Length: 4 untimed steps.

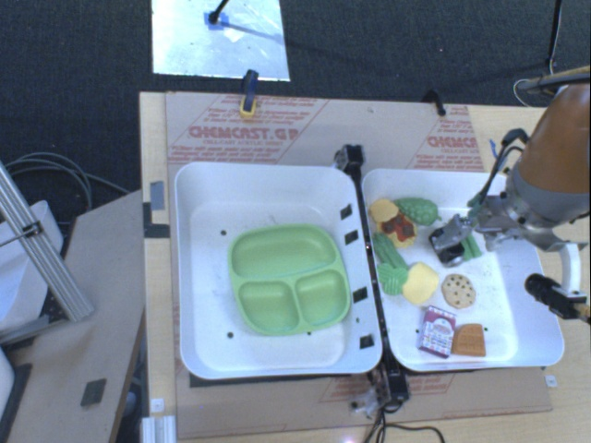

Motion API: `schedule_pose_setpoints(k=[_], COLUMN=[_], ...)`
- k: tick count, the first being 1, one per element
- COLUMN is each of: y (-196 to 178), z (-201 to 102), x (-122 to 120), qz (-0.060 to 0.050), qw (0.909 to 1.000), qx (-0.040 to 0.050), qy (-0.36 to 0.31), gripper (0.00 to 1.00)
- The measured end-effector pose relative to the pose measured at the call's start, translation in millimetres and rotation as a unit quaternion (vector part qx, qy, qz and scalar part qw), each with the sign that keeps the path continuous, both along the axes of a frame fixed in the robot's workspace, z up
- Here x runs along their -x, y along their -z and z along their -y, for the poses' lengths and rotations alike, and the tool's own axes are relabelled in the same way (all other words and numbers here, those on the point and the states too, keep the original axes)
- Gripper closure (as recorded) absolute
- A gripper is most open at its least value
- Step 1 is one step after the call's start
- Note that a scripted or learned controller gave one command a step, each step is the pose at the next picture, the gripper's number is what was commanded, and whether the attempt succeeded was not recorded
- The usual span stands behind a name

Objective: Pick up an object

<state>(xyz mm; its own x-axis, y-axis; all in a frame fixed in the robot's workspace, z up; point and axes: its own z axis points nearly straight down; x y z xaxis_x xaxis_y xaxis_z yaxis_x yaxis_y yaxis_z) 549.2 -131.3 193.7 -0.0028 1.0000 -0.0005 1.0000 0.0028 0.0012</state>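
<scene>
Bench (305, 118): wide brown board under both bins, spreading on every side of the gripper.
Left bin (203, 340): white, well to the left of the gripper.
Right bin (536, 335): white; the gripper hangs over its upper middle.
Arm (554, 155): grey with an orange band, to the right of the gripper and above it.
Tray (286, 277): green, three compartments, in the left bin, far left of the gripper.
Gripper (450, 243): dark, low over the right bin; I cannot tell whether the jaws are apart or together.
Toy food: green leafy piece (417, 210) up-left of the gripper; yellow lump (420, 282) below-left; cookie (458, 291) just below; pink box (437, 330) and toast (469, 340) farther below.
</scene>
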Motion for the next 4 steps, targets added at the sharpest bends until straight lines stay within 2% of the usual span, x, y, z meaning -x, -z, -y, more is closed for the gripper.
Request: schedule_pose_setpoints(k=[1,3,4], y=[113.5,109.2,97.8], z=[21.0,39.3,38.2], x=[-121.5,-42.5,-45.5], qz=[0.0,-0.001,0.002], qw=[1.0,1.0,1.0], qx=[0.0004,0.0002,0.0001], qy=[-0.002,0.002,0.0], gripper=[0.0,0.0,1.0])
